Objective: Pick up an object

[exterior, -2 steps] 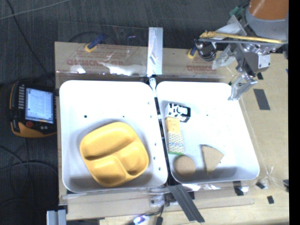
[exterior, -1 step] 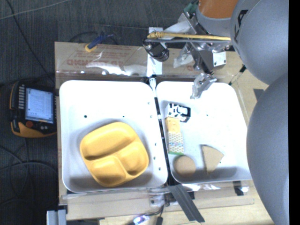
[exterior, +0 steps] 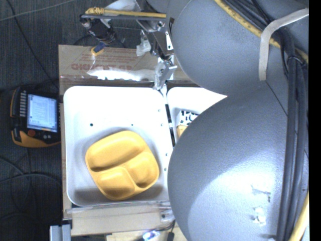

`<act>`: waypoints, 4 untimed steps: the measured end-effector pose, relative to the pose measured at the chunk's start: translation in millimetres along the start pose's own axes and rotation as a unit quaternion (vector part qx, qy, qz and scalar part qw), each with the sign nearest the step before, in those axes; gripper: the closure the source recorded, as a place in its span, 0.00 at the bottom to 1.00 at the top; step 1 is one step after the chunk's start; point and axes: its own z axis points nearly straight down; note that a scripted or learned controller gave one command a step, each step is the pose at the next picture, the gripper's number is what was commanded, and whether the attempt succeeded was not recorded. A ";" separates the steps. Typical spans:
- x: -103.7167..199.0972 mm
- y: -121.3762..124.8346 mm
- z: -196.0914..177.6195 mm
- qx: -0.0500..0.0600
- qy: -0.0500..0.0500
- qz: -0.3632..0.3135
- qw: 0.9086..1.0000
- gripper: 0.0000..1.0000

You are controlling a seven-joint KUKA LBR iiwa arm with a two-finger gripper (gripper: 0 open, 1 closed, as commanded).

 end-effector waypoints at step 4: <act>-40.9 168.6 -0.1 -0.001 -0.001 -0.047 0.999 1.00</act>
